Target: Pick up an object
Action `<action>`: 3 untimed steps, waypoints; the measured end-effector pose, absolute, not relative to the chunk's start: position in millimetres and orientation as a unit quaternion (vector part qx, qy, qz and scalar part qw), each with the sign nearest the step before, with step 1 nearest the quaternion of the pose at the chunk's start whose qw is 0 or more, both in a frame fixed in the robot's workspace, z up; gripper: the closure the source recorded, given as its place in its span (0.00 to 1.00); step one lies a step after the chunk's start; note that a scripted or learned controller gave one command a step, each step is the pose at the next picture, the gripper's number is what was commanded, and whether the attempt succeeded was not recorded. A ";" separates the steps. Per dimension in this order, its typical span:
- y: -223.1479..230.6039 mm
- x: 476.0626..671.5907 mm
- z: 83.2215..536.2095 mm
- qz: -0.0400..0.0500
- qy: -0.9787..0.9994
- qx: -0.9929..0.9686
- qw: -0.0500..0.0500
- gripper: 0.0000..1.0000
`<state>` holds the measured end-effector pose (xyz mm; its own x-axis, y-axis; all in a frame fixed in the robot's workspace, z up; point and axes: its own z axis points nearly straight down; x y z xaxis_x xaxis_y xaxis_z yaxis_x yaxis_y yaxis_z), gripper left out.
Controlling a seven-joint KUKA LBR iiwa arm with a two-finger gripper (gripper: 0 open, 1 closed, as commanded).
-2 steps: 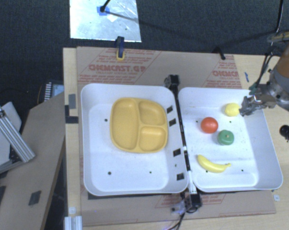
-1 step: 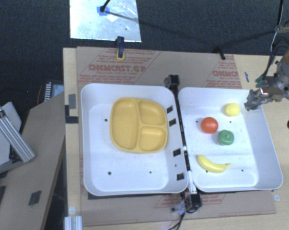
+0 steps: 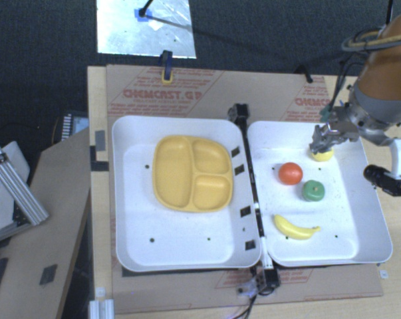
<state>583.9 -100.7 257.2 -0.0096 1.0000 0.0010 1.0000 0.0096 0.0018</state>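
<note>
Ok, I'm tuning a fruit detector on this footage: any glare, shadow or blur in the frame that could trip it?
Camera view: lighting is even, the white bins bright but not blown out; the banana, red fruit and green fruit are soft-edged with faint shadows; the foil sheet up top glares; the gripper covers part of a yellow object.

The tabletop (image 3: 97, 178) is a light brown board, and a sheet of cardboard (image 3: 187, 92) with red printed letters covers most of it. On the cardboard two shallow white bins sit side by side, touching along their inner edges. The left bin (image 3: 130, 238) and the right bin (image 3: 366, 238) are joined by a row of black clips (image 3: 247, 211) along the seam. At the far edge of the cardboard a small yellow and dark clamp (image 3: 167, 68) grips the sheet.
</note>
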 end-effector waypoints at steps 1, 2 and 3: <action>-49.0 586.7 239.3 0.001 0.710 0.704 0.000 1.00; 12.1 590.1 227.3 0.001 0.711 0.703 0.000 1.00; 71.4 582.2 225.5 0.001 0.711 0.704 0.000 1.00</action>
